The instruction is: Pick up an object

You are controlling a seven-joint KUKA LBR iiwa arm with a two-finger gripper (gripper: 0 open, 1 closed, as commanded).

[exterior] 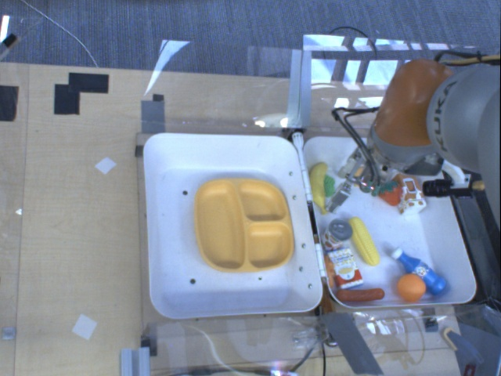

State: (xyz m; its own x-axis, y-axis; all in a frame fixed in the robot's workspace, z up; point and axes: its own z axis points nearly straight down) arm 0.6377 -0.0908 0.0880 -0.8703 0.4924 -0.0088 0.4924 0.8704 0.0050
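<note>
We are watching the hand (350, 185) hanging over the far-left part of the right bin (462, 249); its fingers are sitting slightly spread with nothing between them. No object is picked yet.

Candidates lying in that bin:
- banana (318, 182), against the bin's left wall, just beside the hand
- small green piece (329, 185), touching the banana
- corn cob (364, 240), mid-bin
- round grey lid (340, 230), touching the corn
- sausage (360, 294), at the near edge
- orange (411, 287) and blue bottle (419, 268), in the near right corner

The left bin (164, 288) is carrying a yellow divided plate (243, 224).

Risks we are judging:
- banana hugging the wall, so one finger may be striking the rim instead of sliding past
- green piece crowding the grip, so the hand may be nudging both and closing on neither
- curved skins slipping out on the lift
</note>
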